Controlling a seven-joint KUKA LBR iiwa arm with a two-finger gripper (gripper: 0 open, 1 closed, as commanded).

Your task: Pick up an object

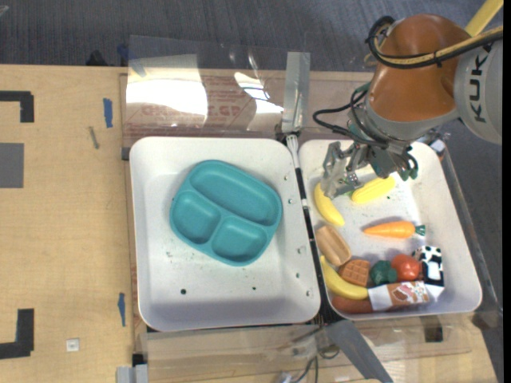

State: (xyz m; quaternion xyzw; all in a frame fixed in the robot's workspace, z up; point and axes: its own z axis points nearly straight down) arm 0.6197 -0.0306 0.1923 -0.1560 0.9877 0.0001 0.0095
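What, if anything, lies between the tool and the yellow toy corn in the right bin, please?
Nothing visible does. The tool hangs low in the right bin, with the yellow toy corn lying just beside it on the bin floor. The banana sits close below the tool and might get bumped during a grasp.

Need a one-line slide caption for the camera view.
Arm's claw low in the right bin among toy food, beside a yellow corn cob; teal divided plate sits in the left bin.
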